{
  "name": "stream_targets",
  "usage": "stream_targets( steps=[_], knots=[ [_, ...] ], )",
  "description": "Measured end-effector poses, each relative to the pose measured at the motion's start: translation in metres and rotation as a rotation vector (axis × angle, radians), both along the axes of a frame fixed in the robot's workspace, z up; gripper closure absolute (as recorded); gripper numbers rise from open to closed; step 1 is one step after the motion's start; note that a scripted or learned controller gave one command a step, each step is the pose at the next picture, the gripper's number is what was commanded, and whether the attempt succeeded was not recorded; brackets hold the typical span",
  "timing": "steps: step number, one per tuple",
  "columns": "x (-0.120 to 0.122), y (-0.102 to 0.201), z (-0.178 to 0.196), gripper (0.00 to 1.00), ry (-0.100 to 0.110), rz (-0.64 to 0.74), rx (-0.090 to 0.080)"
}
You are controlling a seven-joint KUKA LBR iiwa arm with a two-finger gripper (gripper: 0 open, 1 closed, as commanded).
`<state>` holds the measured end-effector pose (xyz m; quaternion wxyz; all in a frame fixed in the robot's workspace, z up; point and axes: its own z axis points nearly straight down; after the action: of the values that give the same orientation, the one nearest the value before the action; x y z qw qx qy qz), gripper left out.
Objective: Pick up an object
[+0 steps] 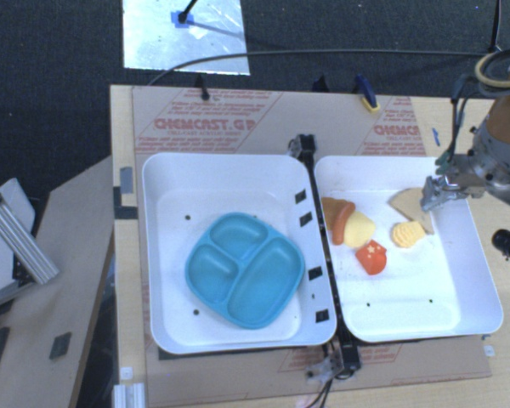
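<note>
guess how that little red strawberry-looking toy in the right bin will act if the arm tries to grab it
The red toy strawberry looks small, rounded and glossy, so it may slip or roll out of a pinch. It is probably light hollow plastic, so a nudge could send it skidding across the smooth right bin. It lies close to the yellow piece, which might get bumped.

Divided plate point(245, 269) in left bin point(166, 177), four food pieces point(371, 257) clustered in right bin point(459, 313) behind centre
</note>
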<state>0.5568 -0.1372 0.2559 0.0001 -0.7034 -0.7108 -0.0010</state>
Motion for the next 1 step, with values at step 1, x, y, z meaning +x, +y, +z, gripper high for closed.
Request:
stream_targets(
  steps=[1],
  knots=[
    [0.0155,0.0573,-0.0128,1.0,0.0,0.0,0.0]
  ],
)
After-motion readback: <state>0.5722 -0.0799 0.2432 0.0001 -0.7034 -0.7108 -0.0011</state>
